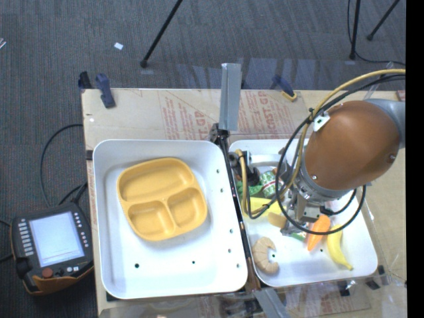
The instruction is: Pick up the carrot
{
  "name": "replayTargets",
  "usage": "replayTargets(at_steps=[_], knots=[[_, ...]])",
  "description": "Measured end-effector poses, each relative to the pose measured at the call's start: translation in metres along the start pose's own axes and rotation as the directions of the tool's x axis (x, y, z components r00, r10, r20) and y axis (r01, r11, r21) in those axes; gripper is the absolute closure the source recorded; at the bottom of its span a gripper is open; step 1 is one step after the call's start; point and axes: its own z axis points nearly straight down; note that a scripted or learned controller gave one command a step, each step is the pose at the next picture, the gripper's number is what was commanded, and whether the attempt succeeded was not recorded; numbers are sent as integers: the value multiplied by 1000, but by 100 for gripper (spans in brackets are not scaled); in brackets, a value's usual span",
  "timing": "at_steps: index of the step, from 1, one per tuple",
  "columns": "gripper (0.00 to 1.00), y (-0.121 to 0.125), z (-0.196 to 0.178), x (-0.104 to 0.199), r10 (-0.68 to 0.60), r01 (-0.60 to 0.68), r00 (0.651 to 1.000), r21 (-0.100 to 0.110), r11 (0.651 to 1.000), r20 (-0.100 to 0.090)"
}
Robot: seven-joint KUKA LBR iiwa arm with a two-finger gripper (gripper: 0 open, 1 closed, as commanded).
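The orange carrot (pixel 317 231) lies tilted in the right bin (pixel 363 265), its upper end tucked under the arm's wrist. My gripper (pixel 298 220) hangs low over the bin, just left of the carrot and touching or nearly touching its upper end. The bulky orange band of the arm (pixel 351 144) hides much of the bin's back half and the gripper's top.
A yellow banana (pixel 339 249) lies right beside the carrot, and a tan croissant-like pastry (pixel 266 254) sits at the bin's front left. Green and yellow items (pixel 264 185) crowd the bin's left side. The left bin (pixel 112 270) holds a yellow divided plate (pixel 162 197).
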Motion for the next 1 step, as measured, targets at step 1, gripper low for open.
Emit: replayTargets(at_steps=[1], knots=[[0, 1, 0, 0, 2, -2, 1000, -1, 1000, 0]])
